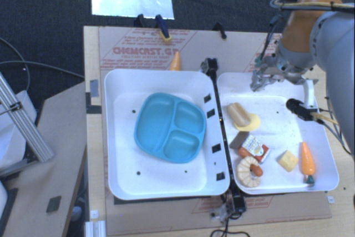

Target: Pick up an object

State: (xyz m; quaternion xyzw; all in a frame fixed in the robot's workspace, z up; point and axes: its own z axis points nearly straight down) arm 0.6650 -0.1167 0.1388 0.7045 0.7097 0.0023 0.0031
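End effector (260,84) hangs over the back left corner of the right bin (277,126), just above its rim; nothing is seen in its grasp, and whether it stands apart or together cannot be told at this angle.

Contents of the right bin, none touched by the end effector:
- bread roll (238,113) at the left of the bin's middle, resting partly on a yellow disc (254,121);
- grey block (236,140) by the bin's left wall, touching a red and white packet (254,148);
- orange striped ring (249,170) at the bin's front left;
- cheese wedge (288,161) at the bin's front right, just beside a carrot (307,159) that lies along the right wall.

Left bin (122,136) adjoins the right bin's left wall on the worktop (138,53) and holds a blue divided plate (170,126).
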